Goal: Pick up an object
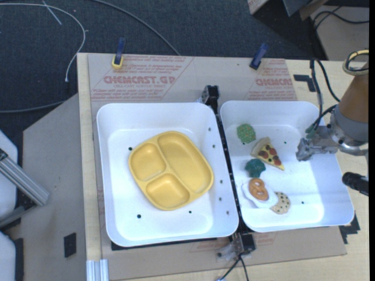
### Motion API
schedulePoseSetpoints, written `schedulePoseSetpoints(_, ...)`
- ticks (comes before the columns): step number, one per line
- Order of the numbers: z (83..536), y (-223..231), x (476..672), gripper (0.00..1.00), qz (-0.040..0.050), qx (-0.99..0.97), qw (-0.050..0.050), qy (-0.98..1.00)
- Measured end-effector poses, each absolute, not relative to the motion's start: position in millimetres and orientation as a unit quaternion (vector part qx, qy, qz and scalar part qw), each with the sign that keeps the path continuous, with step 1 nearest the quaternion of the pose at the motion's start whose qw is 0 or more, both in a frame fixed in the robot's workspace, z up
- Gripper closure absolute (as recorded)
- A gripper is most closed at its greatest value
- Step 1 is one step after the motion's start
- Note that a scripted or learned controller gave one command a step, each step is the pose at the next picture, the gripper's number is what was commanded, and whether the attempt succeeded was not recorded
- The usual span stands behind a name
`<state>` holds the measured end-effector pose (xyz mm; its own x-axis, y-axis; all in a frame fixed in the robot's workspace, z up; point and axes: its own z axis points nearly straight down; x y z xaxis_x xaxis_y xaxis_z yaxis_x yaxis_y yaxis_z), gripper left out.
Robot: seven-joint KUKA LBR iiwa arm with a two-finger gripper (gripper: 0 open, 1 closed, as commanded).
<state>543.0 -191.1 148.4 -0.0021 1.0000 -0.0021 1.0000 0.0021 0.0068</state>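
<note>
Left bin [111, 157]: a yellow divided tray [170, 170] at its middle.
Right bin [304, 212]: lettuce [246, 133], pizza slice [269, 153], broccoli [255, 168], pretzel [257, 188] and cookie [280, 202] along its left side.
Gripper [306, 148]: over the right bin's right edge, well apart from the food; fingers too blurred to tell.
Bench's far edge: two blue clamps [119, 52].

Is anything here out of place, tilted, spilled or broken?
Nothing stands out. The yellow tray lies flat in the left bin. The toy foods, pizza slice among them, lie in the right bin. No spill or damage shows.
</note>
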Motion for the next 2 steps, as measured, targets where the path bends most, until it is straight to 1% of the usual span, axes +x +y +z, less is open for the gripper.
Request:
schedulePoseSetpoints(1, 209.8, -193.9, 537.4, 1.00, 0.0015, 0.707, 0.003, 0.707)
schedulePoseSetpoints(2, 223.7, -193.9, 538.4, 1.00, 0.0009, 0.707, 0.002, 0.708)
